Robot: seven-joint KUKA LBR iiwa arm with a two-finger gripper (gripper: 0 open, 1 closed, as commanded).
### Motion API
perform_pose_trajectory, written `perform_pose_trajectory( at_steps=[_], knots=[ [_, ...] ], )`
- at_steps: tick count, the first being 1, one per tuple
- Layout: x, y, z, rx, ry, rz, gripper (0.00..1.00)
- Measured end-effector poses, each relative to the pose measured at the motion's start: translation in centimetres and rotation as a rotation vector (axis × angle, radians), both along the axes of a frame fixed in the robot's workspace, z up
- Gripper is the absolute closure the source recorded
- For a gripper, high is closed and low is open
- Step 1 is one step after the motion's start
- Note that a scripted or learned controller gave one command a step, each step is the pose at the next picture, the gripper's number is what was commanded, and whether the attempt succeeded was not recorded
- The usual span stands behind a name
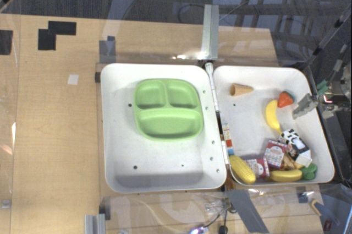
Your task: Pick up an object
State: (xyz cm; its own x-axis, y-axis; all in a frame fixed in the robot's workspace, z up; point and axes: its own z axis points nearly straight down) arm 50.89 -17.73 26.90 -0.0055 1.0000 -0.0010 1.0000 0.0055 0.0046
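Gripper [306, 105] is seen at the right bin's [247, 117] right rim, finger state not discernible and nothing visibly held; banana [272, 115] is found just left of it on the bin floor, long axis running near-to-far, strawberry [285, 99] between.

Bright, even overhead light, soft shadows. Glare streaks on clear panels over the worktop [49, 117]; hot spot at the left bin [115, 172] top rim. Slightly soft focus overall.

Tray [167, 108] in left bin [118, 134] (banana [271, 114] right).
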Motion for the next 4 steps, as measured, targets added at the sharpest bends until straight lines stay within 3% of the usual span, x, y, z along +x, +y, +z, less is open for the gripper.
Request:
perform_pose_trajectory(
  at_steps=[1,2,3,4],
  knots=[
    [5.0,1.6,-8.7,0.001,0.001,-0.020,0.00],
    [7.1,2.4,-13.7,0.002,0.002,-0.245,0.00],
    [6.9,2.3,-7.3,0.000,-0.001,-0.075,0.00],
    [10.2,0.1,-17.9,-0.001,-0.008,-0.115,0.00]
  ],
)
